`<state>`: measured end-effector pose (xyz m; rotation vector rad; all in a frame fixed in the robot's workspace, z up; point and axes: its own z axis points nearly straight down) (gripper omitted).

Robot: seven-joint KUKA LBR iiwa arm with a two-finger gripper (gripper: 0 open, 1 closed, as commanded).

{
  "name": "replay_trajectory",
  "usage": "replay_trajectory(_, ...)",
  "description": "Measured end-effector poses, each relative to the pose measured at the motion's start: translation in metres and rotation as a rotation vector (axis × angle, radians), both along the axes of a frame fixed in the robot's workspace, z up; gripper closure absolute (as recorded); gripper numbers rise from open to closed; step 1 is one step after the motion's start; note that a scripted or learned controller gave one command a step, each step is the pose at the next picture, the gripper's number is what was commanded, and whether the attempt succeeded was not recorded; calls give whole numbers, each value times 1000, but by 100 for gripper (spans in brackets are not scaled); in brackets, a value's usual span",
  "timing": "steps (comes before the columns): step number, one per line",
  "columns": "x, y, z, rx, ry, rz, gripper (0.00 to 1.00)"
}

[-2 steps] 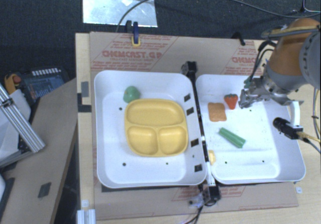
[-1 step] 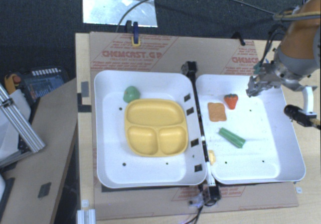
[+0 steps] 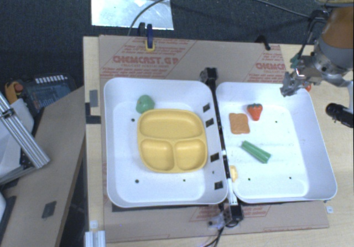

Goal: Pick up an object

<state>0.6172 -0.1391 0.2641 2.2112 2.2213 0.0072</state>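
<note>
- Small yellow piece (image 3: 233,173): lay nearest the viewer, on the seam between the two bins at their near end; too small to identify.
- Left bin (image 3: 119,185): held a yellow divided tray (image 3: 171,139) at its middle and a green rounded object (image 3: 145,103) just beyond the tray's far left corner.
- Right bin (image 3: 310,185): held the likely pick candidates, all in its left half. A green stick-shaped piece (image 3: 255,151) lay at a slant near the middle; an orange flat square (image 3: 239,123) lay farther back; a small red item with a green top (image 3: 254,111) sat just right of the square.
- Gripper (image 3: 290,86): hung over the far right rim of the right bin, well apart from all three items and holding nothing. Whether the claw stood apart or together could not be told.
- Handling note: the green stick appeared the easiest grasp, lying clear of its neighbours; closing across its narrow width would suit it. The square and the red item sat close together, so a descent there risked nudging one while taking the other.
</note>
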Motion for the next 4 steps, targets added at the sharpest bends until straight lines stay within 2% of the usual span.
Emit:
replay_trajectory(1, 14, 54, -11, 3, 5, 5, 100)
replay_trajectory(2, 16, 109, -25, 4, 7, 5, 100)
replay_trajectory(4, 28, 229, -24, 5, 6, 6, 100)
